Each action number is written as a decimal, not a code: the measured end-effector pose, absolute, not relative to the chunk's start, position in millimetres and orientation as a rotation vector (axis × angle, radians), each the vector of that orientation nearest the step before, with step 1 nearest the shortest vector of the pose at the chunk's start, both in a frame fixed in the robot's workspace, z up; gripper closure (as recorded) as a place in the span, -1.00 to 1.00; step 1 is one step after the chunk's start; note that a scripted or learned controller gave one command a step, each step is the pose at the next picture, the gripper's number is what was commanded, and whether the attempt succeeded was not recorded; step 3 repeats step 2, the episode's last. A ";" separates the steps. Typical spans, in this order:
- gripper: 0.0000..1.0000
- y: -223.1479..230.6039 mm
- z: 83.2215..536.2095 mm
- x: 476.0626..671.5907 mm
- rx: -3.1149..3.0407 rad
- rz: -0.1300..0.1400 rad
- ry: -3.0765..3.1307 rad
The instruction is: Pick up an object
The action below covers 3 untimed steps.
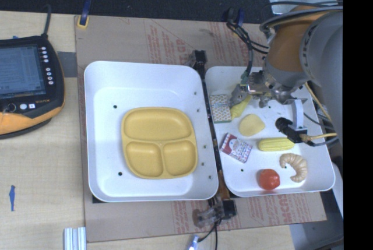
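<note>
Grey arm over the right bin, tool [243, 93] low at the bin's far side.
Whether the tool is spread or pinched together cannot be told; a yellow-green piece [239, 108] lies just under it, touching or not is unclear. Around it in the right bin [319, 186]: a checkered packet [220, 108], a pale yellow potato-like piece [252, 125], a corn cob [275, 144], a red-and-white packet [236, 148], a croissant [295, 166] and a tomato [268, 179]. Beside it, the left bin [99, 126] holds a yellow divided plate [158, 141]. A teach pendant [26, 83] rests at the desk's left.
</note>
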State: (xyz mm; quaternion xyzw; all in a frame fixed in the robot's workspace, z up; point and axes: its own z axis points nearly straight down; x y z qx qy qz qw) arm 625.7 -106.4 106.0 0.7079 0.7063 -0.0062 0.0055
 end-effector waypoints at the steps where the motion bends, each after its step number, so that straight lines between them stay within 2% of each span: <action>1: -1.00 -97.9 92.1 656.2 2.216 -0.005 2.228; 2: 1.00 -98.7 102.7 656.3 2.215 -0.006 2.231; 3: 1.00 -98.7 102.7 656.3 2.215 -0.006 2.231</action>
